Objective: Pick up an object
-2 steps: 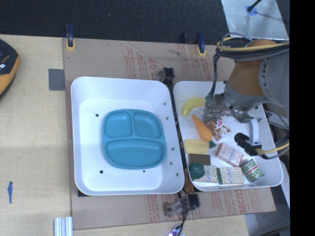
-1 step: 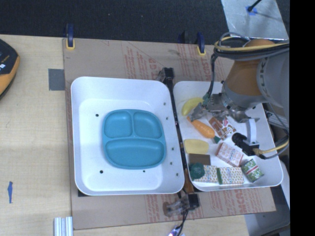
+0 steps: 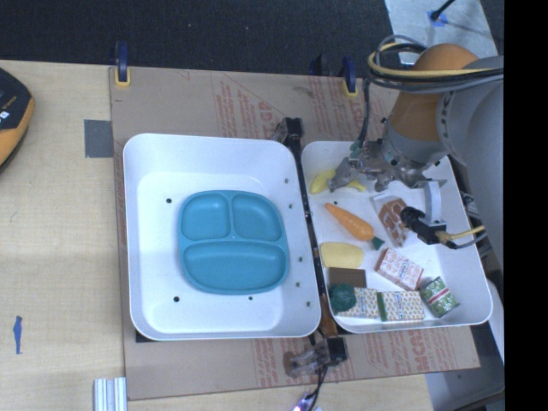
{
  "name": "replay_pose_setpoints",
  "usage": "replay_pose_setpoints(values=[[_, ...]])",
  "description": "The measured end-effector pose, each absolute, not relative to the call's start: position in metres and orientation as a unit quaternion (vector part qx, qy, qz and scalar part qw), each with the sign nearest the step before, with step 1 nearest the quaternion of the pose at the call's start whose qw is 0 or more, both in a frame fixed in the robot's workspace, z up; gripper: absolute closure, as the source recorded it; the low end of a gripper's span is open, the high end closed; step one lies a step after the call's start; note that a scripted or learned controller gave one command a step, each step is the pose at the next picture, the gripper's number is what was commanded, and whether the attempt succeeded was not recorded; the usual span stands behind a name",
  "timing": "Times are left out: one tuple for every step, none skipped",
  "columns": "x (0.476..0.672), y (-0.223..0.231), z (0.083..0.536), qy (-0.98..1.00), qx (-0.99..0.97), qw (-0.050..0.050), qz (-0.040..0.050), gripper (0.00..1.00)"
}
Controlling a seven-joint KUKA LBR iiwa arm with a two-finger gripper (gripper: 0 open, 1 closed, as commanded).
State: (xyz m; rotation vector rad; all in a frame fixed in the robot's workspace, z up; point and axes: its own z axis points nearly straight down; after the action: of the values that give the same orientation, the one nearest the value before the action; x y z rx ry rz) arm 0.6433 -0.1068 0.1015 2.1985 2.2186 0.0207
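Orange carrot [image 3: 349,221] lay untouched in the right bin [image 3: 479,311], near the gripper [image 3: 368,174] hanging over the bin's far end. Grip state indeterminable. Nothing lifted; pick outstanding.

Your counter [image 3: 51,255] | cardboard sheet [image 3: 214,88] on it | two white bins: left bin [image 3: 137,229], right bin [image 3: 479,302] atop sheet | grey tape [image 3: 98,138] left of sheet

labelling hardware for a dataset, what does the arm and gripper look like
The arm is grey with a rounded orange band above the wrist. Yellow and black cables loop around its top. The gripper is a small grey metal assembly with dark parts. No markings are legible.
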Motion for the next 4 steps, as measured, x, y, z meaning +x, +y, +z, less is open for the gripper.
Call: replay_pose_setpoints(values=[[0.595,-0.114,0.111,0.708,0.706,-0.002,-0.0025,0.00],[0.570,-0.093,0.092,0.709,0.705,-0.002,-0.0013,0.00],[0.567,-0.095,0.092,0.708,0.706,-0.002,-0.0021,0.00],[0.567,-0.096,0.102,0.709,0.706,-0.003,-0.0026,1.00]])
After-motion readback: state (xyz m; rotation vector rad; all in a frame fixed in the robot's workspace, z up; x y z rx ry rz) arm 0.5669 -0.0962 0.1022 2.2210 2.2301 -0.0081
